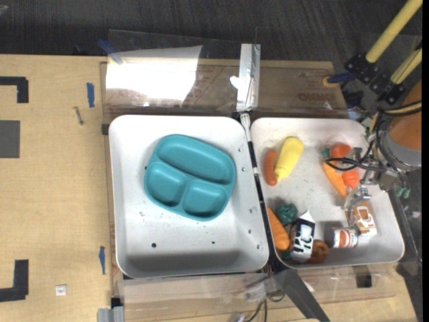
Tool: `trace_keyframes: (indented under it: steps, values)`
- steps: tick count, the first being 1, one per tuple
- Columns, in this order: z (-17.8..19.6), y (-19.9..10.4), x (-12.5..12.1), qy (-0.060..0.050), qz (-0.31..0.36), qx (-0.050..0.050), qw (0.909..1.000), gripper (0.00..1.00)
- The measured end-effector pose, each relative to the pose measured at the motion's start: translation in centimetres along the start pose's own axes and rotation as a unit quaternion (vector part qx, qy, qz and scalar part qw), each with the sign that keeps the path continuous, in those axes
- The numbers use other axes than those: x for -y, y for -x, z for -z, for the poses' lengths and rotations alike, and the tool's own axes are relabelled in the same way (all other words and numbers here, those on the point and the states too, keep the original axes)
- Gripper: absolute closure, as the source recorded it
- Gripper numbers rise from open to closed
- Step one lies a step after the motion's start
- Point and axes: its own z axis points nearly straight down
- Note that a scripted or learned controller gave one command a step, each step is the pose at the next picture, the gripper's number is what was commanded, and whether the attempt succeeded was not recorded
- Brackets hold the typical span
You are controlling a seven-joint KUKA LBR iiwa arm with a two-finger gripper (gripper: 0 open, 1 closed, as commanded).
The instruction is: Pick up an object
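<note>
Your grey two-finger gripper (362,194) hung over the right white bin's (315,131) right edge, above orange toys (340,170); its grip state couldn't be told.

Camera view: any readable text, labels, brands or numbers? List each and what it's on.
None can be read with confidence.
Small can in the right bin: label with red and white areas, print too small to read.
Black and white carton: bold white marks, too blurred to make out.
Small white and orange item: markings unreadable.
Brown board behind the bins: faint reddish print, illegible.
</note>
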Motion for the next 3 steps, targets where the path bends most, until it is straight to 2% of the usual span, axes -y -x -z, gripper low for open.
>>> trace_keyframes:
  steps: [1,2,3]
  values:
    - [-1.4,-5.1,0.4,0.003,0.007,-0.016,0.9998,0.0]
    - [0.0,-4.6,0.3,0.002,0.008,-0.011,0.9999,1.0]
    - [10.3,0.5,-0.1,0.004,0.076,-0.013,0.997,1.0]
